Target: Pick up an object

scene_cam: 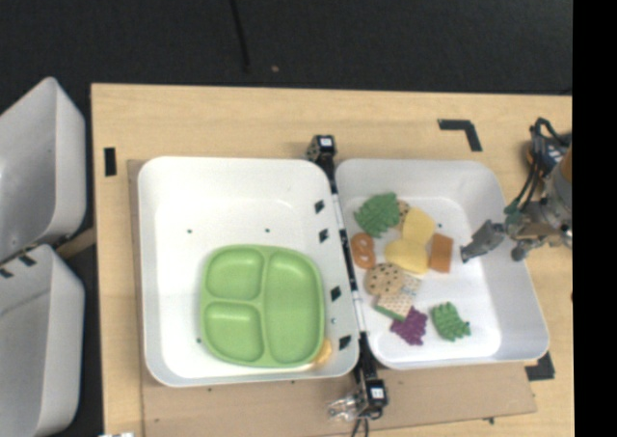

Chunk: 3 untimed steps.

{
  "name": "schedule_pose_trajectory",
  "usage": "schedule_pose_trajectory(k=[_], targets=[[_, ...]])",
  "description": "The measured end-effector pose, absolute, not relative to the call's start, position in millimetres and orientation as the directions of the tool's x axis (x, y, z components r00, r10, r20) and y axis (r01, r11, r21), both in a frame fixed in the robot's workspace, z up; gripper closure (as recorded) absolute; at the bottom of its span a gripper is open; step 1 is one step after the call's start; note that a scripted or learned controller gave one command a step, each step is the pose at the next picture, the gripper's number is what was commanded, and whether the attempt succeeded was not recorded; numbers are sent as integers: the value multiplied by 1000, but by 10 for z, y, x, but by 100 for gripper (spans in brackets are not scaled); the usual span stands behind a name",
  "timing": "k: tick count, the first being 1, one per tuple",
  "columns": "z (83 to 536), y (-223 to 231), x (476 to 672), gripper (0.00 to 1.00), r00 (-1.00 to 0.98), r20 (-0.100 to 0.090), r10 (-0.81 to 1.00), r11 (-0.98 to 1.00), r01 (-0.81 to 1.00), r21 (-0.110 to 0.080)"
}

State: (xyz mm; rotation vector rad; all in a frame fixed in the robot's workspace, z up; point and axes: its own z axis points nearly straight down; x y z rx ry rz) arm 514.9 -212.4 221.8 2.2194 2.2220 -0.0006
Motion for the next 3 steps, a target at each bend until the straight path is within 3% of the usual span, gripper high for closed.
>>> schedule_pose_trajectory(k=[1, 2, 3], targets=[[4070, -1938, 4901, 0, -5, -6, 1000, 5, 1000, 15], [5606, -1856, 4898, 0, -4, -8, 1000, 4, 1000, 18], [5622, -1867, 4902, 100, -7, -6, 1000, 7, 1000, 4]])
